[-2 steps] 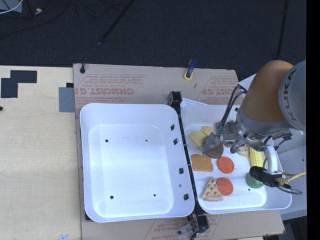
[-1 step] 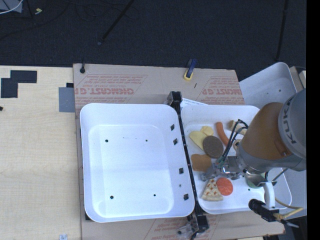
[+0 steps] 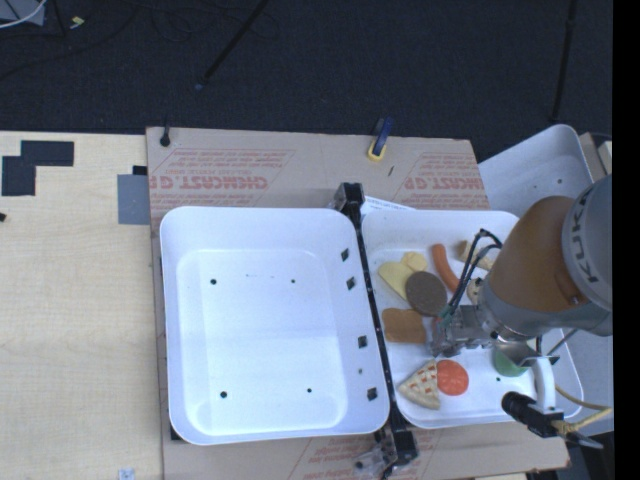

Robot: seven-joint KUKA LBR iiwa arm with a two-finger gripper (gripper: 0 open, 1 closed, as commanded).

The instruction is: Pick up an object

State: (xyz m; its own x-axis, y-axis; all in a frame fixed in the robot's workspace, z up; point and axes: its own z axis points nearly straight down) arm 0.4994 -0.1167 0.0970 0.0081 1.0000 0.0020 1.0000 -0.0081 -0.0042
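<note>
The right bin [image 3: 405, 413] holds toy food: a yellow piece [image 3: 400, 273], a grey-brown round disc [image 3: 426, 292], an orange carrot-like stick [image 3: 445, 265], a brown bread-like piece [image 3: 404, 325], a red tomato [image 3: 453, 378], a pizza-like wedge [image 3: 424, 386] and a green item [image 3: 507, 364] partly hidden by the arm. My gripper [image 3: 446, 339] is low inside this bin, just right of the brown piece and above the tomato. The arm's orange band [image 3: 535, 258] covers the bin's right part.
The left bin [image 3: 175, 268] lies beside the right one, with a black clamp strip [image 3: 365, 308] along their shared edge. Cardboard [image 3: 280, 173] lies under both bins. A blue and yellow clip [image 3: 379, 140] sits at the cardboard's far edge.
</note>
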